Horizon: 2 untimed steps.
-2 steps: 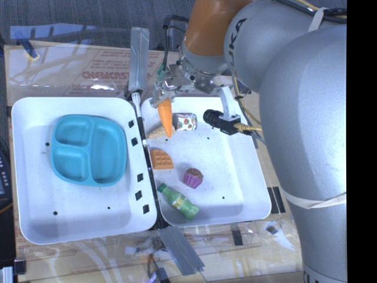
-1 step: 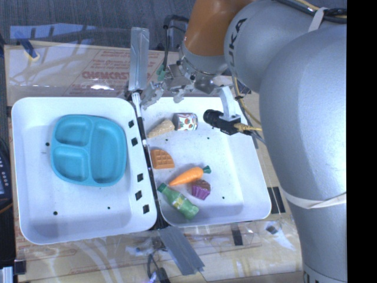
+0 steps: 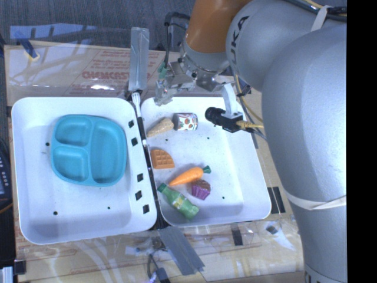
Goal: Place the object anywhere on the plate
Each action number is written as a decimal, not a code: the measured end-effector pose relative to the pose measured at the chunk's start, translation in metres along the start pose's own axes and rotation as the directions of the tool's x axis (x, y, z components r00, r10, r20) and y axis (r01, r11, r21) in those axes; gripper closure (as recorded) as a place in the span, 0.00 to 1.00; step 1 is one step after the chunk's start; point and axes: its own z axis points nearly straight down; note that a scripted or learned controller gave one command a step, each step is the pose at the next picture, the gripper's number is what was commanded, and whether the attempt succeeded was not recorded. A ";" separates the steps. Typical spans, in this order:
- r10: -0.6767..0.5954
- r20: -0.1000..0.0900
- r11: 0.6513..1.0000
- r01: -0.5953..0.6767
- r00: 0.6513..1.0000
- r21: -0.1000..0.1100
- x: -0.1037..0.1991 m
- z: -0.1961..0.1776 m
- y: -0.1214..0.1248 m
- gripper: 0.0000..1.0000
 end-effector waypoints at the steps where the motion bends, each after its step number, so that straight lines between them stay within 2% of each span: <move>1: -0.258 0.006 0.966 0.258 0.966 -0.008 -0.092 -0.024 -0.021 1.00; 2: -0.364 0.002 0.932 0.364 0.932 -0.005 0.056 0.015 0.012 1.00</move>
